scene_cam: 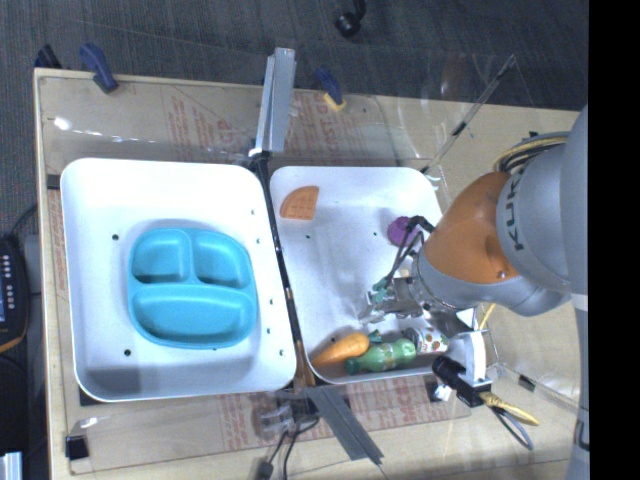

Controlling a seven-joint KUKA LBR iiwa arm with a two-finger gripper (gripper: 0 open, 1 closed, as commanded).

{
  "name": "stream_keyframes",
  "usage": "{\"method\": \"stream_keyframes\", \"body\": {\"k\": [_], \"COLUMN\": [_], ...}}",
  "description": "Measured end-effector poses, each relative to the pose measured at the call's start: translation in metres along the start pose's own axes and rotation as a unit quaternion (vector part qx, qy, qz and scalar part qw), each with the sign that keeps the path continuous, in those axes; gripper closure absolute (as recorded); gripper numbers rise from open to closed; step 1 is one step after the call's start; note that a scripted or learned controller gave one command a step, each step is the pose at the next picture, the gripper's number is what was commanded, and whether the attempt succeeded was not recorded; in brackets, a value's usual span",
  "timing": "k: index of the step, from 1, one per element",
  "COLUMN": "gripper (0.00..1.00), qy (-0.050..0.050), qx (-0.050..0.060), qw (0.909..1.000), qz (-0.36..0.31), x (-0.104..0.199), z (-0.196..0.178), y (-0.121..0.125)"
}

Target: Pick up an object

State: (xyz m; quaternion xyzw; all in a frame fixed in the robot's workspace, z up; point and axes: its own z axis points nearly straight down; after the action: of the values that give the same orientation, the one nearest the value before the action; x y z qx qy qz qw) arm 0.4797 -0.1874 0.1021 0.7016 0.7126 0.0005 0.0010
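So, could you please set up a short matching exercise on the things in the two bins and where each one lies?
Things:
1. blue plate
2. orange slice
3. carrot
4. purple object

Places:
A. right bin, far end near the divider
B. right bin, near edge, beside the green bottle
C. left bin, middle
D. right bin, next to the arm's orange band

Pairs: 1-C, 2-A, 3-B, 4-D

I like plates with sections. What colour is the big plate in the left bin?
The divided plate is light blue, seen clearly in the camera view from above.
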Motion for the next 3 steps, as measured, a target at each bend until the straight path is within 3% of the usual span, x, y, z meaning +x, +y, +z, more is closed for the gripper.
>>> {"method": "stream_keyframes", "body": {"k": [1, 2, 3], "gripper": [0.00, 0.00, 0.00], "qy": [0.000, 0.000, 0.001], "qx": [0.000, 0.001, 0.001], "qw": [1.0000, 1.0000, 1.0000], "qz": [0.000, 0.002, 0.004], "x": [0.000, 0.049, 0.032], "z": [0.000, 0.011, 0.010], "y": [0.000, 0.022, 0.040]}}
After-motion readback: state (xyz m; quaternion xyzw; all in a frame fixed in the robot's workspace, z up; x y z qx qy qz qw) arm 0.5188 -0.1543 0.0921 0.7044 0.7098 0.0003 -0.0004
